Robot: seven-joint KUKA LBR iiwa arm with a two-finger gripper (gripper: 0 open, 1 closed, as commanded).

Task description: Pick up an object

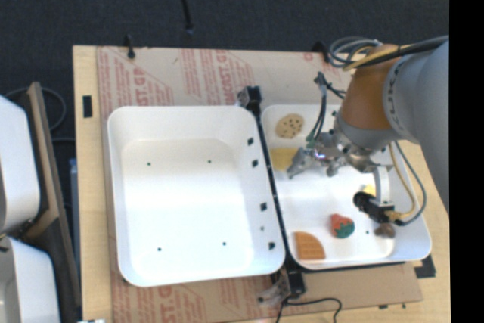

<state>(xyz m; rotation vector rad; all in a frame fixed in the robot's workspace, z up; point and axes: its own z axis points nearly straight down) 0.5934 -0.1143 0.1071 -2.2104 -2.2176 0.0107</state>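
your gripper [316, 159] hangs low in the right bin [412, 250], near a pale yellow piece [283, 157]. whether it is spread or closed, you cannot tell. nothing reads as lifted: the cookie [289, 125], orange wafer [308, 245] and red-green toy [342, 225] all lie on the floor. the pick remains outstanding.

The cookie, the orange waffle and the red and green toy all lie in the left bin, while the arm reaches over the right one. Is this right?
Not quite. The camera view shows the cookie, the orange waffle and the red and green toy all in the right bin, not the left. The arm does reach over the right one.
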